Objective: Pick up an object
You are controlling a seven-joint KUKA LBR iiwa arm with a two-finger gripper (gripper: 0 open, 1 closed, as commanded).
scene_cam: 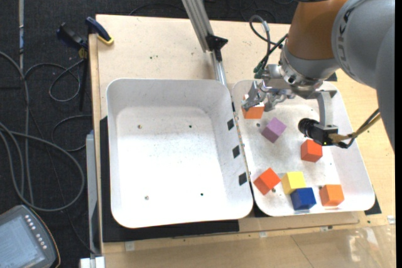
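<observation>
The tool (256,99) hangs low at the far left corner of the right bin (353,154), right over an orange block (253,112) that lies close to the wall shared with the left bin (125,97); whether it is apart, together or clamped on that block I cannot tell, and the rig says not to guess.

Taking the purple block (273,130) as landmark: the orange block sits just up and left of it, near but apart; a red block (311,150) lies to its right and a little nearer the camera; nearer still, another orange block (267,180), a yellow block (293,182), a blue block (303,198) and a third orange block (331,194) cluster along the bin's near rim, yellow and blue touching.

The orange block looks small, stiff and light, probably foam or wood with flat faces; it should bear a firm pinch without harm; best taken across two opposite flat faces, though the bin wall beside it may crowd one side.

Hidden: the tool's tips and much of the block's top, under the wrist and cables; the bin's far right corner lies behind the arm (326,22); whether the block is lifted or resting cannot be made out.
</observation>
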